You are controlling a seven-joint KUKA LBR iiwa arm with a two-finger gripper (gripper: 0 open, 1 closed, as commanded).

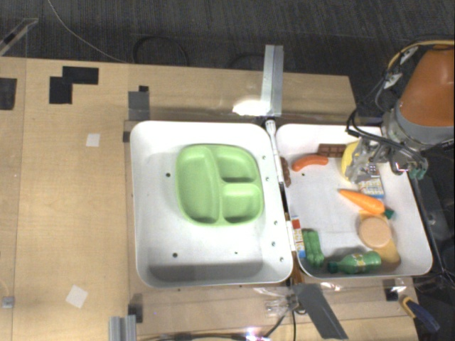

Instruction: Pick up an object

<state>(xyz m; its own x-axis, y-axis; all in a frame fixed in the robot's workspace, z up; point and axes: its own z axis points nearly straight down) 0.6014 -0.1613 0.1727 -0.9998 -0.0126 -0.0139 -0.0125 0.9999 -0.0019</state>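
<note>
Our gripper (370, 168) hangs over the far side of the right bin (425, 256), low among the toys. It sits at the end of the grey arm (421, 123), which has an orange band (431, 84) and comes in from the right. We cannot tell if the gripper is open or closed, because its tip is a blur of shiny bits. We see nothing held in it.

Far to the left of the gripper is the left bin (146, 219). A green plate (217, 185) with three parts lies flat in the middle of it, well apart from the gripper.

Next comes the right bin, where the small toys are. A small green block (311, 246) lies by the bin's left wall, left of the gripper and nearer to us. A red sausage (311, 162) lies left of the gripper, near it but not touching. A brown bar (331, 150) lies just past the sausage, by the far wall. A yellow thing (348, 159) is right beside the gripper on its left; we cannot tell if they touch. A green bottle (355, 263) lies on its side by the near wall, well apart from the gripper. An orange carrot (362, 201) lies just on the near side of the gripper. A round tan thing (375, 231) sits between the carrot and the bottle.
</note>
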